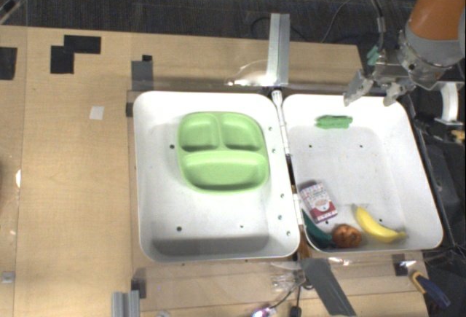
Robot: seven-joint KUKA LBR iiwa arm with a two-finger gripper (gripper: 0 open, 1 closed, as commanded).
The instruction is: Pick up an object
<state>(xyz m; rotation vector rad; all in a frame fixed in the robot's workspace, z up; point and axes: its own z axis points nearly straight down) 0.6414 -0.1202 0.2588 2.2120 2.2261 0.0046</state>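
1. Banana (378, 225), well below the gripper (374, 91), near the bin's (419, 162) front corner.
2. Gripper hovers with fingers spread, holding nothing.
3. Banana probably light, smooth, easily bruised; best grasped mid-length across its curve.

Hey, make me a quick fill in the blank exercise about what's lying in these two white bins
1. The green divided tray lies in the ____ bin.
2. The banana lies near the right bin's ____ corner.
3. The small flat green object lies near the right bin's ____ edge.
4. The gripper hovers over the ____ bin's far edge.

Missing words: left; front right; far; right
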